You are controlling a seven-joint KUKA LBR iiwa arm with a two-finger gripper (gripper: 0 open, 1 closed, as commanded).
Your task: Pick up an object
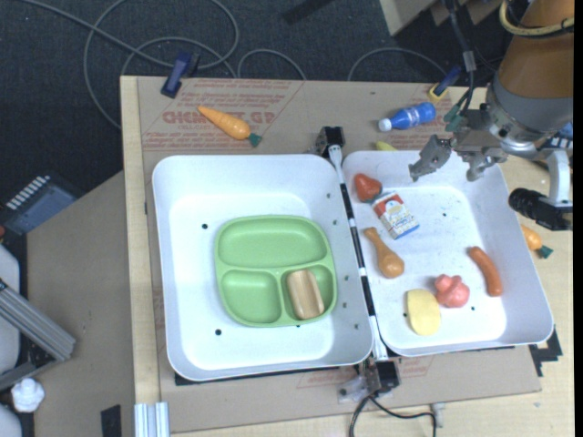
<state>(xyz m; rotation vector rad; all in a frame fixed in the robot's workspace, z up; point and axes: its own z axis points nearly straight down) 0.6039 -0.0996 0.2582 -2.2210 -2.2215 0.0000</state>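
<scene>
My gripper (455,159) hangs open over the far edge of the right bin (524,289), with nothing between its fingers. Below it in that bin lie a red tomato-like piece (367,187), a small white and red carton (397,216), a tan pear-shaped piece (386,254), a yellow piece (423,311), a pink piece (451,290) and an orange sausage (486,270). The carton is the nearest of these, down and to the left of the fingers.
The left bin (182,198) holds a green divided tray (260,244) with a bread roll (305,293) in one compartment. On the bench behind the bins lie a toy carrot (228,123) and a blue and white bottle (408,116). Cables trail across the dark floor.
</scene>
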